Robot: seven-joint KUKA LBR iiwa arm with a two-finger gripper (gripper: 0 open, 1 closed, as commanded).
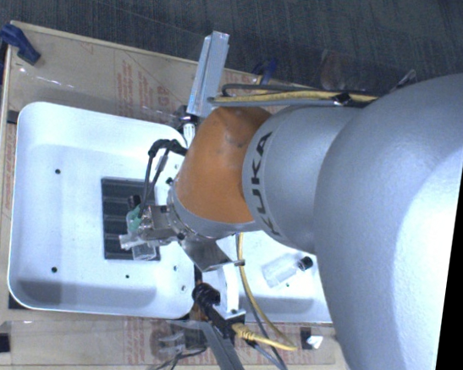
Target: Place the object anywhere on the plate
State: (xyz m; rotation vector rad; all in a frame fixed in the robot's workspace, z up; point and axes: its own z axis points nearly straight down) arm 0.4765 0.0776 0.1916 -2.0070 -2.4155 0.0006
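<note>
A dark ridged rectangular plate (117,211) lies in the middle of the left white bin (56,155). The gripper (141,234) hangs low over the plate's right edge, with the grey and orange arm behind it covering the bin's right side. A small green object (133,220) shows right at the gripper's tip, above the plate's right part. Whether it is gripped or resting on the plate cannot be made out. The plate's right edge is partly hidden by the gripper.
A small clear bottle with a black cap (287,271) lies in the right bin (300,305), mostly hidden under the arm. A blue clamp (19,42) sits at the bench's far left corner. Cables and brackets (219,336) crowd the near edge.
</note>
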